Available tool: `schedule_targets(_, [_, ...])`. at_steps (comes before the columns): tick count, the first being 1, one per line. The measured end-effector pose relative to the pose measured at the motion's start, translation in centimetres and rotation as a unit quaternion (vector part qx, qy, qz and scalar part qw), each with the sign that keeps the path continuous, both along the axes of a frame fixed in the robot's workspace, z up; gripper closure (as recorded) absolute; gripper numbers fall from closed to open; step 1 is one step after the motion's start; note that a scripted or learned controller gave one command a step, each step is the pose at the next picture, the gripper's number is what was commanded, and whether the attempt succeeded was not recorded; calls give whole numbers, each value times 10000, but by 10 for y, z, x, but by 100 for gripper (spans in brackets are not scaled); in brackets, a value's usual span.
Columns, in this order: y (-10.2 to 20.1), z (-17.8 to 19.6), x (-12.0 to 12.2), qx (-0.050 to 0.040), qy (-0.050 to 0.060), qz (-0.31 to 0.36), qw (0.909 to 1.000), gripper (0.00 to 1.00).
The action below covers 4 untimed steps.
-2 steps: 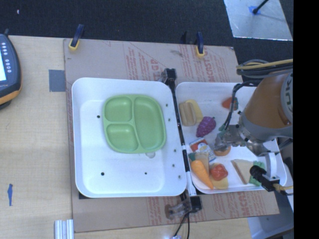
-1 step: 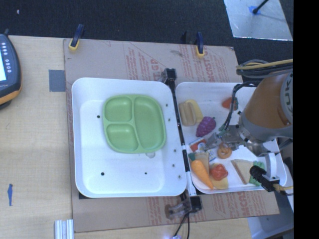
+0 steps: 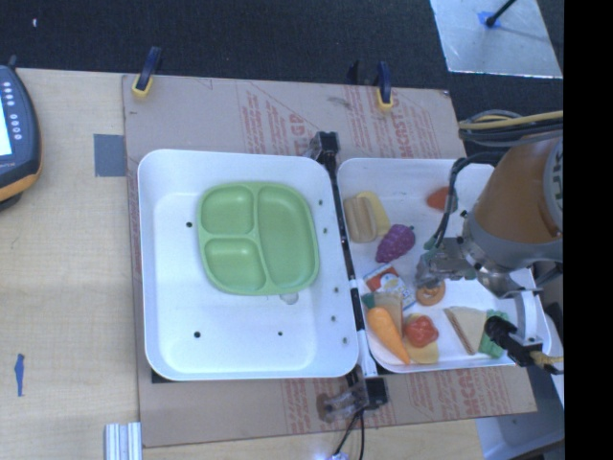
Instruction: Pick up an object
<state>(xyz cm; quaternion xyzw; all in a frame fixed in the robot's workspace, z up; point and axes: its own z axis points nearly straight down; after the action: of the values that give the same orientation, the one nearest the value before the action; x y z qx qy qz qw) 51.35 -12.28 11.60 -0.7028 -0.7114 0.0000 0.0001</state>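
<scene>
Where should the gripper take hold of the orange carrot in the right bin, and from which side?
Grip the carrot across its thick upper end, coming straight down from above. It lies flat and tapers toward the bin's near edge, so the narrow tip gives less hold, and a tomato crowds its right side.

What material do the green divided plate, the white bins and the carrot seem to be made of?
Green plate: likely matte plastic, with an even colour and soft moulded compartments.
White bins: probably smooth plastic, slightly glossy, with rounded moulded rims.
Carrot: seemingly toy plastic, uniform orange and smooth; rubber is possible too.
</scene>
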Motion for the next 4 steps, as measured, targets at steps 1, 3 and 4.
schedule_targets(1, [0, 0, 0, -1, 0, 3, 10000, 0])
schedule_targets(3, [-34, -20, -9, -1, -42, -59, 10000, 0])
schedule_targets(4, [-33, -9, -7, 5, -34, -21, 10000, 100])
